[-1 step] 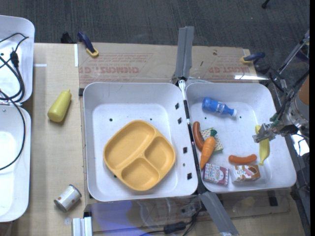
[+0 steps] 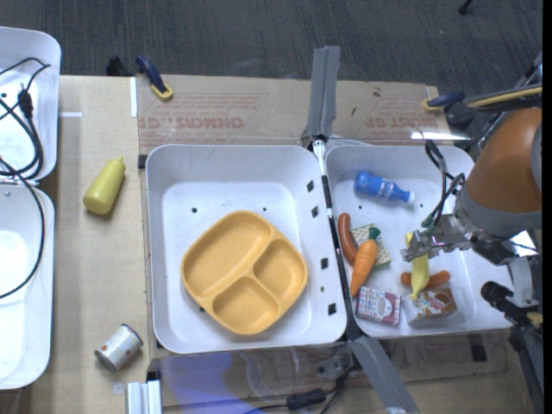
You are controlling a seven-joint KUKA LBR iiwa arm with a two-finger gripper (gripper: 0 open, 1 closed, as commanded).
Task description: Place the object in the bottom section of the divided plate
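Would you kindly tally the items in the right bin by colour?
Blue: 1, the bottle
Orange: 1, the carrot
Yellow: 1, the banana
Red-brown: 2, the sausages
Printed cartons: 3
Total: 8

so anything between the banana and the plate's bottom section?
The gripper is above the banana in the right bin. Toward the plate lie the carrot, a sausage and the bins' rims. The plate's bottom section holds nothing.

Divided plate [image 2: 244,272] in left bin [image 2: 172,231]; carrot [image 2: 362,266], bottle [image 2: 384,188] in right bin [image 2: 483,317].
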